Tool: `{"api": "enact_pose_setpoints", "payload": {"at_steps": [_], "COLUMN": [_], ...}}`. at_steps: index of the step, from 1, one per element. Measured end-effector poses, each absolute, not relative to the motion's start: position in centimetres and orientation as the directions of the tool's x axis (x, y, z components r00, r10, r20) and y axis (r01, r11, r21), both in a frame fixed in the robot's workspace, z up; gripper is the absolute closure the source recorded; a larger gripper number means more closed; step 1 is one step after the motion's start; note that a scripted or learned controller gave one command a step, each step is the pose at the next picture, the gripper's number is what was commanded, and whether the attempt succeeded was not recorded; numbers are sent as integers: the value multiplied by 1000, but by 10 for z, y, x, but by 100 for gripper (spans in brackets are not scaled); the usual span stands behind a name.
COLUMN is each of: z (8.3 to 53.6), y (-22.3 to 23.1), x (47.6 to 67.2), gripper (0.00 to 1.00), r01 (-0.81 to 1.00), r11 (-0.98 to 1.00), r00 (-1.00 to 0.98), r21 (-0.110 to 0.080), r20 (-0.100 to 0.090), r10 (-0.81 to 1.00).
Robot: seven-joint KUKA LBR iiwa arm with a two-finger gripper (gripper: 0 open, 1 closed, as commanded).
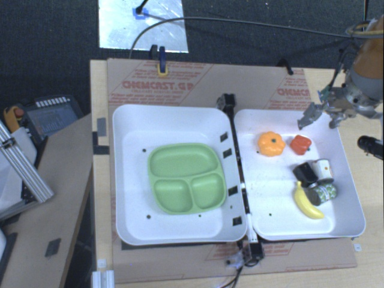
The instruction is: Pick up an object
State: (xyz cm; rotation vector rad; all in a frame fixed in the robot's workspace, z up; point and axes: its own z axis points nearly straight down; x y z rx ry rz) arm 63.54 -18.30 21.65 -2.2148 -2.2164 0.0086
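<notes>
We see the end effector [321, 117] spread wide, holding nothing; the red pepper [300, 143] lies just below it, well apart.

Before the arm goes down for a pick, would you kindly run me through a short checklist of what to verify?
1. Gripper carries nothing: ok, fingers apart.
2. Objects in right bin: ok, orange pumpkin, red pepper, banana, cans.
3. Isolated target: ok, pumpkin stands apart.
4. Cans free: not ok, bunched against banana.
5. Gripper above a target: not ok, near the bin's far edge.
</notes>
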Motion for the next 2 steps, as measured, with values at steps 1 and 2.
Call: {"api": "enact_pose_setpoints", "payload": {"at_steps": [1, 2], "z": [224, 181], "y": [-183, -179], "x": [638, 645], "gripper": [0, 0], "r01": [1000, 1000], "r11": [3, 6], "r00": [-3, -6], "r21": [2, 1], "r20": [-1, -1], "r10": [1000, 1000]}}
